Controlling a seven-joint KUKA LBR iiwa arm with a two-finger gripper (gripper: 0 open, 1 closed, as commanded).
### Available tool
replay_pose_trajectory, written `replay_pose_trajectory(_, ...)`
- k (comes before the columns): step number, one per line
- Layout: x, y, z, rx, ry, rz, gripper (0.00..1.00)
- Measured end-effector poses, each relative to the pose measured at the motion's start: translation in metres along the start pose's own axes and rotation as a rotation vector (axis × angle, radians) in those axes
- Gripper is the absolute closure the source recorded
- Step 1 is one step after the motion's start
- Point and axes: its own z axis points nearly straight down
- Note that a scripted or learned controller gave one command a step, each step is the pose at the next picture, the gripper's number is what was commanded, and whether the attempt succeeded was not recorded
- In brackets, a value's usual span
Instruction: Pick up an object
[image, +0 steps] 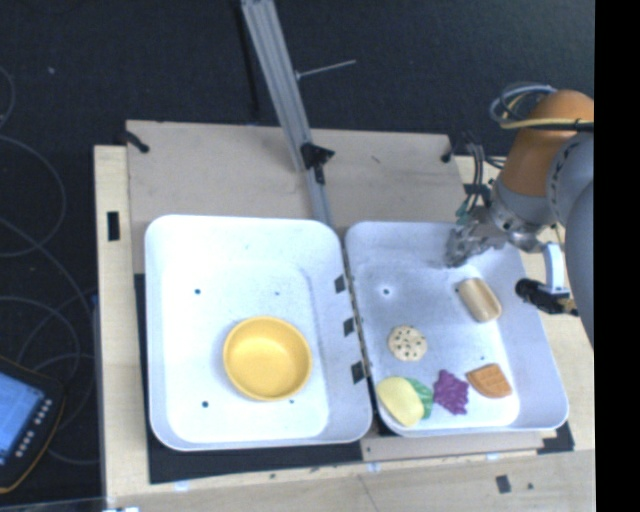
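From my seat the claw (462, 246) is too small and blurred to read its fingers. The arm (545, 160) runs off the right edge, and the desk (230, 480) off the bottom.

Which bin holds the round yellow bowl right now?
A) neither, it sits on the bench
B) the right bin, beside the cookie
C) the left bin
C: the round yellow bowl sits alone in the left white bin, while the round speckled cookie lies in the right white bin.
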Motion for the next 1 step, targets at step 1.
replay_pose_trajectory(1, -0.0021, 0.0073, -0.0646, -0.005, 0.004, 0.006, 1.00)
